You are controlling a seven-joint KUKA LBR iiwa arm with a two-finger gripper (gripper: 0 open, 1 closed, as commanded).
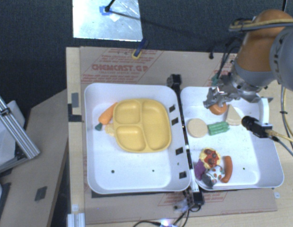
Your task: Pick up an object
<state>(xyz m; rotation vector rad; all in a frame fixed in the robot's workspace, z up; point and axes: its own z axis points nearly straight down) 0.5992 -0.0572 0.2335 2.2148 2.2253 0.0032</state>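
In the right white bin [269,171], the grey two-finger gripper [216,101] sits low over a small orange rounded object [218,109], seemingly placed to grasp it; whether it has hold, I cannot tell; nearby lie one tan disc [197,127], one green ridged block [217,128], one red sausage [226,169]; the left bin [96,167] holds one yellow divided plastic tray [139,125] and one orange carrot [107,113].

Bench [75,141]: tan, spread with brown cardboard [122,65] under my reach.
Left bin [137,176]: white, lying on the cardboard.
Right bin [260,171]: white, touching the left one.
Metal plate [106,13]: shiny, beyond the cardboard.
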